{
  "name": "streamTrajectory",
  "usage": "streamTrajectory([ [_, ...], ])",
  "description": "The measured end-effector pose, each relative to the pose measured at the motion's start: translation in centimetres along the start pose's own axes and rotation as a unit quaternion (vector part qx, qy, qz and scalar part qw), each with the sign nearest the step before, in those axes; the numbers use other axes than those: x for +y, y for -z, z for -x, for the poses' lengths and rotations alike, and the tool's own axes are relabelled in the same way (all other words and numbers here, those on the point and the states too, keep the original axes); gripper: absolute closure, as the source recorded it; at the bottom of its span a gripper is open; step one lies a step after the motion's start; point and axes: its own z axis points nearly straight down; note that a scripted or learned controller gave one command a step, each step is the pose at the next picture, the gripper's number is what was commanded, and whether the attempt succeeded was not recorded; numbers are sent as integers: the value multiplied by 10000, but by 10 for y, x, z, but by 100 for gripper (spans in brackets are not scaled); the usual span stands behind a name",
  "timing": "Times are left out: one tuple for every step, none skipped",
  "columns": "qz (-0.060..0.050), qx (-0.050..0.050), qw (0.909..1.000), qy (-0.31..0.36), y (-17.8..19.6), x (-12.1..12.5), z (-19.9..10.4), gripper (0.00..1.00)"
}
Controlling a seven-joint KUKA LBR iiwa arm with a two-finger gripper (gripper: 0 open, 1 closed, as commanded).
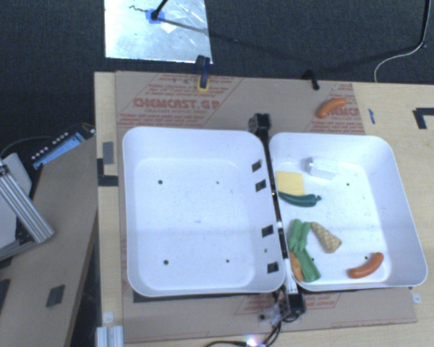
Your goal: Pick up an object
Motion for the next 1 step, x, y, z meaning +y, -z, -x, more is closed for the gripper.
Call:
streamTrajectory([
  [-44,23,10000,30,-89,-1,-22,100],
])
